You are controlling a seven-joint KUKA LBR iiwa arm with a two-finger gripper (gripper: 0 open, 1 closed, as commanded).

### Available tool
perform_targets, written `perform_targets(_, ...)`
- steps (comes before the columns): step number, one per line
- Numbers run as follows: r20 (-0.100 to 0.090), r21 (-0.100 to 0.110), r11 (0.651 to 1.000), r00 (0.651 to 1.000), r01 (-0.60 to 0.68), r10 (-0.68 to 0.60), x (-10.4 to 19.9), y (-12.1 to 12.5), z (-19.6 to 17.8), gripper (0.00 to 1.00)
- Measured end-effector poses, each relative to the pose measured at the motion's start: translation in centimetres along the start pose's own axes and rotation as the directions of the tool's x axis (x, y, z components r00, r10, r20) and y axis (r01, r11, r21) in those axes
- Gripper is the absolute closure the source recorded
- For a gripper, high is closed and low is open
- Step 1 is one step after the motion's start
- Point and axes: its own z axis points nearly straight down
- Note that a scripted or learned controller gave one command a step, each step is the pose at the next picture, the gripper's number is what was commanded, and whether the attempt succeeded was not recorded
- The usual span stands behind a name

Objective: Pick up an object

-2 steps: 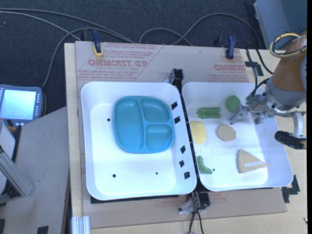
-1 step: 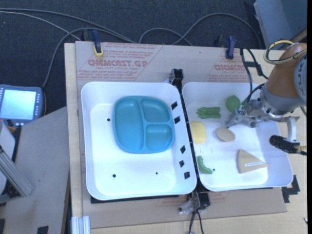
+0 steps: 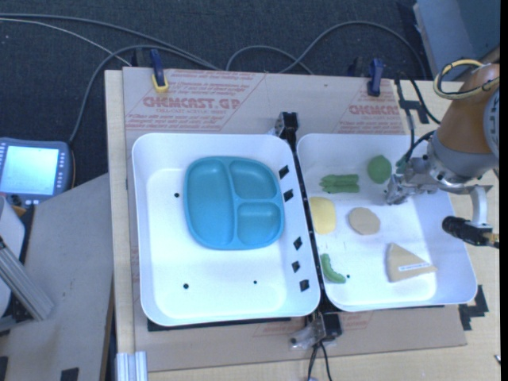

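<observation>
The right bin (image 3: 444,292) holds several toy food pieces. A round green piece (image 3: 379,167) lies at the back, with a flat leafy green piece (image 3: 340,183) to its left. A pale yellow piece (image 3: 321,214) sits near the divider, and a tan disc (image 3: 365,221) lies beside it. A small green pod (image 3: 332,269) and a tan wedge (image 3: 406,262) lie toward the front. My gripper (image 3: 397,190) reaches in from the right and hangs low just right of the round green piece, above and right of the tan disc. I see nothing held in it.
The left bin (image 3: 159,276) holds a blue divided plate (image 3: 235,202). A black-marked divider (image 3: 295,213) runs between the bins. The orange-banded arm (image 3: 468,125) covers the right bin's far right corner. Blue clamps (image 3: 159,76) pin the cardboard at the back.
</observation>
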Motion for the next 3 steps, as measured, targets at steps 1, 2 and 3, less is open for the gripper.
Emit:
perform_targets(1, 0.002, -0.005, 1.000, 1.000, 0.000, 0.000, 0.5, -0.3, -4.7, 1.00)
perform_targets(2, 0.004, -0.007, 1.000, 1.000, 0.000, 0.000, -0.3, 0.1, -10.8, 1.00)
perform_targets(3, 0.003, -0.007, 1.000, 1.000, 0.001, 0.000, -0.3, 0.3, -16.1, 1.00)
